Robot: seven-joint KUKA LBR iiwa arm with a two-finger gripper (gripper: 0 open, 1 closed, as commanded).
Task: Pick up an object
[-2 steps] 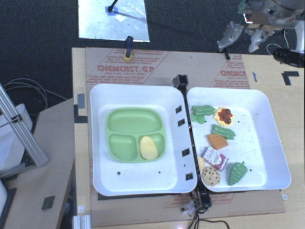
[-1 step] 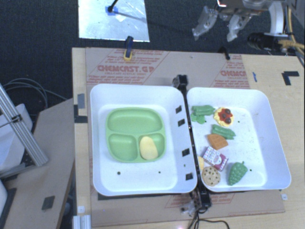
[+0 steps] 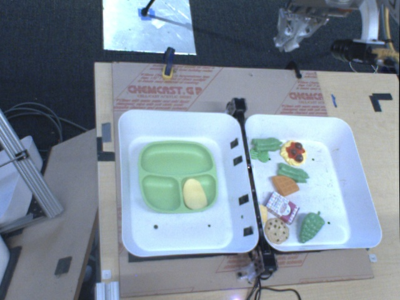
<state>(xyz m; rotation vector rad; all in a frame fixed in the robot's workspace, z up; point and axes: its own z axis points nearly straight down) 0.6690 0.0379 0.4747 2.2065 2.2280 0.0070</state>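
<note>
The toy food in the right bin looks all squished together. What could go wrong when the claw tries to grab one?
1. The cookie, wrapped snack and orange wedge lie almost touching, so the claw may nudge a neighbour or catch two.
2. The cookie sits close by the right bin wall, leaving little room for a finger.
3. The claw hangs far behind the bins, so a small aiming error could miss.
</note>
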